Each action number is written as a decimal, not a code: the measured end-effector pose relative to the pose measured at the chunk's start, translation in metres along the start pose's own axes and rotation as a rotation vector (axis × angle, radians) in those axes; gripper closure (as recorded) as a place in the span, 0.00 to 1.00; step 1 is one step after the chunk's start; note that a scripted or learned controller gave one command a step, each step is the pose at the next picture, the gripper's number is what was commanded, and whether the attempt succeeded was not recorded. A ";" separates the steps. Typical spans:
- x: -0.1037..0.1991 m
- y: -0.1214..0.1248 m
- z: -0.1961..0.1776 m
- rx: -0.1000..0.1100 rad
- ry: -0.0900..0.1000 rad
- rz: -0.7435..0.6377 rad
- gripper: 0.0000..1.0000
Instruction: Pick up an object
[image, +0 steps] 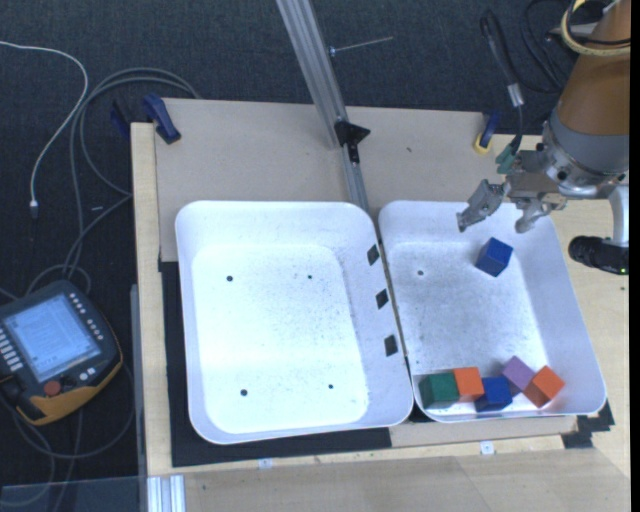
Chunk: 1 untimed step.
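Item: gripper (508, 207), fingers spread, nothing between them, hanging above the right bin (570, 300) at its 12 o'clock end. Item: blue cube (493, 257), lying on the bin floor just beside the fingertips, at their 6 o'clock. Item: five blocks (488, 386) clustered along the bin's 6 o'clock edge. Status: pick not yet made; descent, closure and lift outstanding.

Wooden bench (250, 150) sits on dark carpet. Blue clamp (160, 117) grips its far left corner, another clamp (487, 131), blue and yellow, on far edge toward right. Slanted metal pole (318, 85) runs down to gap between 2 bins. Teach pendant (52, 345) lies on floor at left, grey cables (70, 110) looping behind it.
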<state>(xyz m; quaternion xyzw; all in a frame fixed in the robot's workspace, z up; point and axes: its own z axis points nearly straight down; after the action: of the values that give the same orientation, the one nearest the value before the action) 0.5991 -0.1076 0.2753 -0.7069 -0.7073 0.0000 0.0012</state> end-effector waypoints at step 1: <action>0.000 0.000 0.000 0.000 0.000 0.000 0.00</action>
<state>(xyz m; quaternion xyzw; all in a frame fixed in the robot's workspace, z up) 0.5991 -0.1076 0.2753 -0.7069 -0.7073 0.0000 0.0011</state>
